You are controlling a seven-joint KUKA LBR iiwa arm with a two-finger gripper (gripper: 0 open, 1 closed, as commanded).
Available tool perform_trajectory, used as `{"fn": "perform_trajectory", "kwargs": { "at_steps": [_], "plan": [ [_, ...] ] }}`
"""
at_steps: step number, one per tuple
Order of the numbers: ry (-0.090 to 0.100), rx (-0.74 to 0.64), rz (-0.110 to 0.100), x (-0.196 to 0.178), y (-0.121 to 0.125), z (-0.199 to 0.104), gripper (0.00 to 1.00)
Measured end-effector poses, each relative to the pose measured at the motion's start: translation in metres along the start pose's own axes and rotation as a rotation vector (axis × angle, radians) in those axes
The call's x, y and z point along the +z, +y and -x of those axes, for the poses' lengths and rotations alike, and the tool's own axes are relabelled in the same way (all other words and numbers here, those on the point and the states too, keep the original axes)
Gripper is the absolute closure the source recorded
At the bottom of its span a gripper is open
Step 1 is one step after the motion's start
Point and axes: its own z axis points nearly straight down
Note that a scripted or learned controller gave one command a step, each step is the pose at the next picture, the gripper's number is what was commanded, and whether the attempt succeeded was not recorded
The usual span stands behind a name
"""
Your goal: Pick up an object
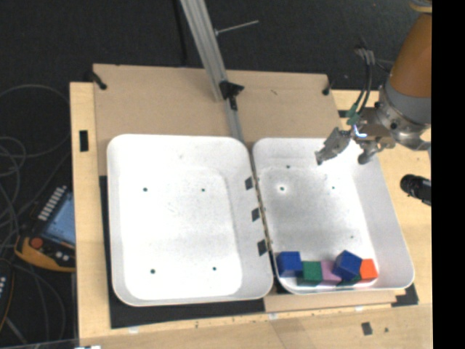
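End effector (347, 147) hangs spread wide, gripping nothing, over the right bin's (385, 217) far end. Blocks (327, 267) huddle tight along its near wall, so fingers may jam or nudge neighbours.

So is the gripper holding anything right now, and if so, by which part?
Nothing is held. The gripper hangs open over the far end of the right bin, with no object between its fingers. The blocks all lie at the bin's near edge.

Dark floor (305, 27) around a tan bench (182, 100) — loose cables (22, 137), slanted metal rail (207, 42).
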Motion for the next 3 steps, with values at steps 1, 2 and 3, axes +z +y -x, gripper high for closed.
{"fn": "perform_trajectory", "kwargs": {
  "at_steps": [1,2,3],
  "plan": [
    [0.003,-0.004,-0.007,0.015,0.012,-0.051,0.0],
    [0.001,0.004,-0.013,0.117,0.036,-0.043,0.0],
    [0.0,0.005,0.001,0.045,0.024,-0.034,0.0]
  ]
}}
